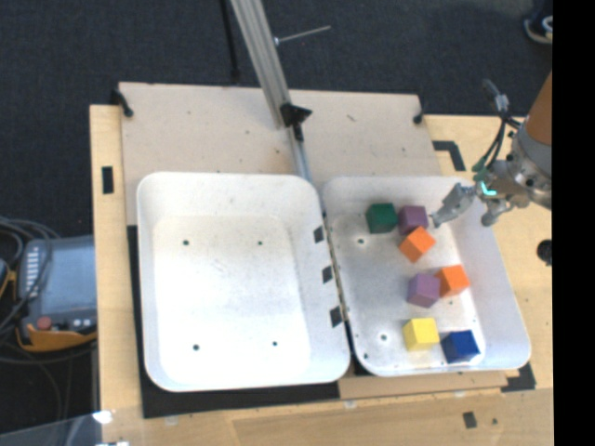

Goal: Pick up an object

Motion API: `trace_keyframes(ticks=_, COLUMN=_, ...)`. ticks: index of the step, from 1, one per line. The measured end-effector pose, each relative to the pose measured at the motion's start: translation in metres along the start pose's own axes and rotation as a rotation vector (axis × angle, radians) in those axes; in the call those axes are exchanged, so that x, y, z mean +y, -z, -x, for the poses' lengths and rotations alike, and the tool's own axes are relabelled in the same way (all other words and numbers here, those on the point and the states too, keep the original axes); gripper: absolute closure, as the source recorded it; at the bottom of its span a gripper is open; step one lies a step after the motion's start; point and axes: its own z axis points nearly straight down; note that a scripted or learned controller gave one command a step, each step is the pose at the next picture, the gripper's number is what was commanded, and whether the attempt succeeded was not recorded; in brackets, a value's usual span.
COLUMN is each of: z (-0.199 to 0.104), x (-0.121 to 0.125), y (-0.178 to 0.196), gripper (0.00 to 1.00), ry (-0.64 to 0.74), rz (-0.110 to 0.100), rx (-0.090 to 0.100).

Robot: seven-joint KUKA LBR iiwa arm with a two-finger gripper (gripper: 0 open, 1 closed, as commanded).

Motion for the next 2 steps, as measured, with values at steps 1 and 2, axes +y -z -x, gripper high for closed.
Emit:
trace_keyframes(ticks=1, z=0.000, x=0.001, y=0.002, gripper=0.00, ry=0.001, rz=0.004, rx=-0.002)
trace_keyframes(ticks=2, z=0.006, x=0.002, y=-0.041, gripper=0.00, ry=-0.002, rz=0.000, rx=-0.002)
